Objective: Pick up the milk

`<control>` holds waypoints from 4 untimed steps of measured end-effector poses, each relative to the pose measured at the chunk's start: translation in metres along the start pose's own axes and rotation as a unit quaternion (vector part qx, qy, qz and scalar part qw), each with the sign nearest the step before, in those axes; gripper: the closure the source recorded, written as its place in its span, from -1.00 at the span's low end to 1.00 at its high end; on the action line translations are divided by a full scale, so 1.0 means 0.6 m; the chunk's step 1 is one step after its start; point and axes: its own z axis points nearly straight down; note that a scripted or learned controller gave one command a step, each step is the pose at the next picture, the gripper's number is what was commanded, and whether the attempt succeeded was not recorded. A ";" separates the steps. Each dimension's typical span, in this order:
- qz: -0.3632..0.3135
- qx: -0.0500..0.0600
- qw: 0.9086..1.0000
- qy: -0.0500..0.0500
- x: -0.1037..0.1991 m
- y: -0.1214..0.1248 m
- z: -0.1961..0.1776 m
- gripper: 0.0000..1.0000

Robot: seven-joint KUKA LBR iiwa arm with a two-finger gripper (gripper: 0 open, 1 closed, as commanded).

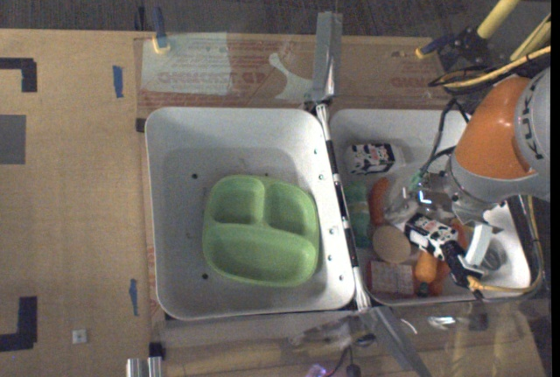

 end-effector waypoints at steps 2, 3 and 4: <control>0.060 -0.002 0.998 0.000 0.004 -0.007 -0.003 1.00; -0.006 0.003 1.000 0.000 0.063 -0.101 -0.161 1.00; -0.154 0.001 0.988 -0.001 0.062 -0.058 -0.186 1.00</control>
